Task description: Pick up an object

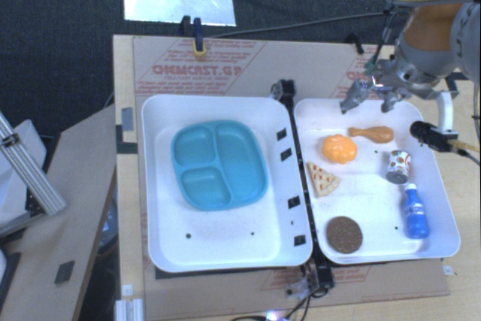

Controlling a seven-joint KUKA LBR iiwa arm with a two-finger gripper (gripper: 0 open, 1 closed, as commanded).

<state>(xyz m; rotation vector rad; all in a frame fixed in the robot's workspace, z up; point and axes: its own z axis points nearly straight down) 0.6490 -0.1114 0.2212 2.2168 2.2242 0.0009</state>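
Pincer (pixel 370 95) spread apart, holding nothing, above right bin (pixel 443 237) far edge; tan drumstick (pixel 371 134) just below.

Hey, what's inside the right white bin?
The right bin holds a chicken drumstick, an orange, a pizza slice, a brown cookie, a can and a blue bottle. The gripper covers its far edge.

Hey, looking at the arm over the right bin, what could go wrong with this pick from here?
The gripper hangs with its jaws spread above the right bin's far edge, so a straight descent might strike the rim. The nearest items, the chicken drumstick and orange, lie close together; closing on one may nudge the other. The orange looks rounded and could slip out.
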